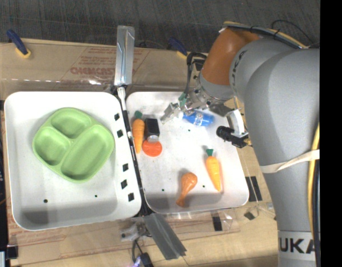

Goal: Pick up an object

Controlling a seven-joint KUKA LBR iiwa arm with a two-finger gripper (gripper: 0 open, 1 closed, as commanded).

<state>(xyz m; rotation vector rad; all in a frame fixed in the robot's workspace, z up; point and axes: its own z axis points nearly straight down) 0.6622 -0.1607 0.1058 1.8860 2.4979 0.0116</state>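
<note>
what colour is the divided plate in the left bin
Light green; the three-compartment plastic plate shows best in the camera view.

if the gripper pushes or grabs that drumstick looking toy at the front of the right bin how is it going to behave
The drumstick toy looks like moulded plastic, so probably stiff and light. Its rounded bulb end and thin shaft suggest it would pivot or roll rather than slide straight when nudged. The smooth, tapered surface may slip from the gripper unless grasped across the bulb.
</note>
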